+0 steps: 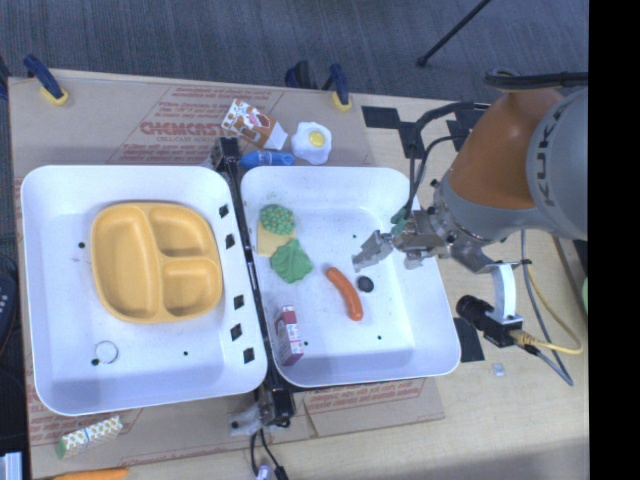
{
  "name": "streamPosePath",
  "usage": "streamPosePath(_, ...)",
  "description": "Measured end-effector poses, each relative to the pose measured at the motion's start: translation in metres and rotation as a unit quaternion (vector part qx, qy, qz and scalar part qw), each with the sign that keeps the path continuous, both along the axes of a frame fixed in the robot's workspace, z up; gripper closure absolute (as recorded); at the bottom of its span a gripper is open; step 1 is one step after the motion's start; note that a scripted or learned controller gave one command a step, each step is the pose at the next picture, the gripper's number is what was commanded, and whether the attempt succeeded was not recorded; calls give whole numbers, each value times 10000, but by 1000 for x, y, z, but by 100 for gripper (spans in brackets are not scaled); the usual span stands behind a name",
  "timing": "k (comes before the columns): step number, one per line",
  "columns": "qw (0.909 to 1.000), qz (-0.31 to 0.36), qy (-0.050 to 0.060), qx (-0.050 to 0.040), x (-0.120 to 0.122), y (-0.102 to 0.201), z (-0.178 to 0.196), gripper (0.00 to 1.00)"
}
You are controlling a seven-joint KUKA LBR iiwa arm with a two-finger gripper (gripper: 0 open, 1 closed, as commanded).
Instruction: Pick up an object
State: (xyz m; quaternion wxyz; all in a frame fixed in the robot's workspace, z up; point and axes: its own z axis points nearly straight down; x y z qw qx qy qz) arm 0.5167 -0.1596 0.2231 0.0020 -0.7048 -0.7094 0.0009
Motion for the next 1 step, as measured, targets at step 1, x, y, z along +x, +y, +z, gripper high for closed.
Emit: streamPosePath(1, 9993, 382, -19, -12, 5, 22, -132, 0)
